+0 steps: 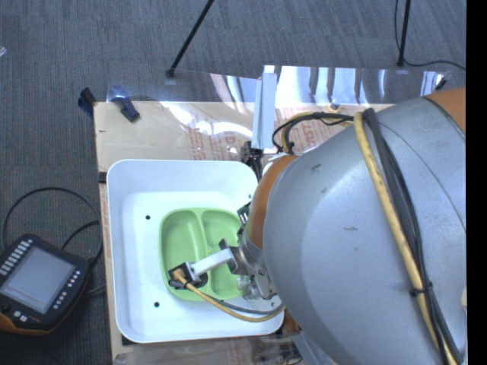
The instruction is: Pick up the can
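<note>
Grey ribbed carpet (91, 44) covers the room's floor on the far and left sides of the bench. The grey arm (358, 242) is the biggest thing in the scene. It bulks over the right half, with an orange band (257, 204) where it narrows to the wrist. The bench (152, 131) has a brown board top, glossy under a clear covering that catches bright glare at its far side. A clear panel (342, 86) stands along the far edge, streaked with reflections, and a pale upright post (265, 112) rises in front of it.

The white bin (129, 204) sits on the left part of the bench, shallow, with rounded corners. A light green divided plate (186, 242) lies in it, right of centre. Two of the plate's compartments are on the far side and a wider one is on the near side. The gripper (253, 284) hangs over the plate's right edge, and I cannot tell whether it is apart or together. Where the can lies I cannot tell either.

A black handheld control pad (38, 284) with a pale screen lies on the carpet to the near left, its black cable (46, 204) looping beside it. Two thin black stand legs (196, 27) (405, 21) cross the far carpet. A small dark clamp (125, 109) grips the bench's far left corner.

Red printing (217, 137) shows on the board beyond the bin, too blurred to read.
</note>
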Available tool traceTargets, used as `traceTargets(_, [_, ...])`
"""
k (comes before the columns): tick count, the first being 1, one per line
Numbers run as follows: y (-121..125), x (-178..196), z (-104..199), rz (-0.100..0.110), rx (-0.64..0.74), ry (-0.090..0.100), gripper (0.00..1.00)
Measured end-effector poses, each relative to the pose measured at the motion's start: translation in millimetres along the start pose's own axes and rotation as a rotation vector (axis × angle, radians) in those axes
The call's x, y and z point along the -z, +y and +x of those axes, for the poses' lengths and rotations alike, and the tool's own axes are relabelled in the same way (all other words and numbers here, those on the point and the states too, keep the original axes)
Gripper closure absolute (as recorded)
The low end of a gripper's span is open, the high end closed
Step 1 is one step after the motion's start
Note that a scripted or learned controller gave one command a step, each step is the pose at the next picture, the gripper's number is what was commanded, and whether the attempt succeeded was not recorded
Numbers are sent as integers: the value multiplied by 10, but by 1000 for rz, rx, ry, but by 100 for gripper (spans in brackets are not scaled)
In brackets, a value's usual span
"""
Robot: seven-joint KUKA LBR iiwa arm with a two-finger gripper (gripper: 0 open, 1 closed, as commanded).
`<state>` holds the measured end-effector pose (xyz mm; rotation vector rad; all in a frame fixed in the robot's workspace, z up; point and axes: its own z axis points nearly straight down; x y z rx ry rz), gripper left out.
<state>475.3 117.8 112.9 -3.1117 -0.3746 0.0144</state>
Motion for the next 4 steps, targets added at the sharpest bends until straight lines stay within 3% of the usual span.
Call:
traceTargets(1, [4, -8, -12, -1, 0, -3, 0])
traceTargets(2, [128, 1540, -36, -9, -42, 4, 0])
traceTargets(3, [139, 1214, -53, -8, 63, -1, 0])
traceTargets(4, [94, 3232, -32, -13, 13, 7, 0])
